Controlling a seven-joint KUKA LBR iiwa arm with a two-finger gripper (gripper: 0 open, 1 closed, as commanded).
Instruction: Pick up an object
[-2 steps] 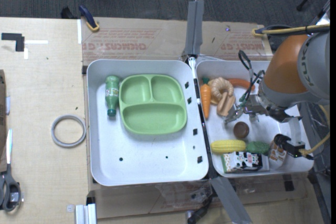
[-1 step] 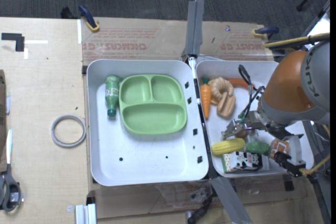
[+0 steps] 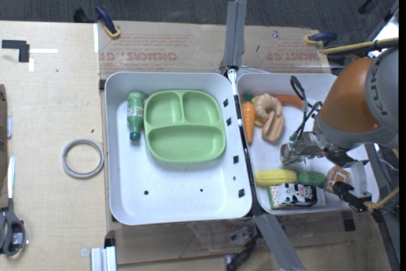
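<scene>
The gripper [image 3: 297, 152], its grasp impossible to judge, hovers in the right bin [image 3: 266, 78] apparently just above the corn cob [image 3: 275, 177], which lies crosswise beneath it.

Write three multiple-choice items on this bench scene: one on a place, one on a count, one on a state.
1. Where does the green bottle lie?
A. in the left bin, left of the green tray
B. in the right bin
C. on the bench

2. How many compartments has the green tray?
A. two
B. three
C. five

3. How does the corn cob rest?
A. upright
B. inside the tray
C. lying flat in the right bin

Key: 1 A, it touches the tray's left side; 2 B, two on top, one below; 3 C, it lies beside the carton.
</scene>
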